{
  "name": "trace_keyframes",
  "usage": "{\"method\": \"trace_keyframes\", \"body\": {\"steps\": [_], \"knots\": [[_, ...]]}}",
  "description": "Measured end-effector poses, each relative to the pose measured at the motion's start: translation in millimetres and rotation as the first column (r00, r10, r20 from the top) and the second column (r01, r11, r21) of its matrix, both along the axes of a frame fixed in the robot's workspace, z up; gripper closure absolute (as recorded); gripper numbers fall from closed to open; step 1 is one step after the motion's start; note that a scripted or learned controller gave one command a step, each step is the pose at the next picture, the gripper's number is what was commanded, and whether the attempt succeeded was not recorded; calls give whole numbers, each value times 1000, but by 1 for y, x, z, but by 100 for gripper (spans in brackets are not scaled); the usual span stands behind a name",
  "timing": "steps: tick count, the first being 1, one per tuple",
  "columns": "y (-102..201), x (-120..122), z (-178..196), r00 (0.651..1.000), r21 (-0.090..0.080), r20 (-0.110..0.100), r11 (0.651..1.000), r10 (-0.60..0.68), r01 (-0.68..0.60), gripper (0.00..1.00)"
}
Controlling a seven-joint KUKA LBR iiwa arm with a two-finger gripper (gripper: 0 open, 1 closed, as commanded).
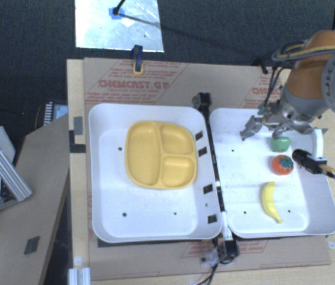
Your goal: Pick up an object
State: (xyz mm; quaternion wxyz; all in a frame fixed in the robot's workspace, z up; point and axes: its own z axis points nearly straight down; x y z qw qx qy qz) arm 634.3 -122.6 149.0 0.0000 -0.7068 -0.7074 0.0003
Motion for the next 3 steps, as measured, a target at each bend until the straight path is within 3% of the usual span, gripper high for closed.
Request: {"method": "trace_keyframes", "body": {"steps": [1, 2, 3], "knots": [[4, 4, -61, 1000, 1, -1, 1000, 4, -4, 0], [4, 5, -47, 1000, -1, 4, 1000, 3, -3, 100], [2, 4, 17, 1000, 0, 6, 1000, 2, -2, 100]]}}
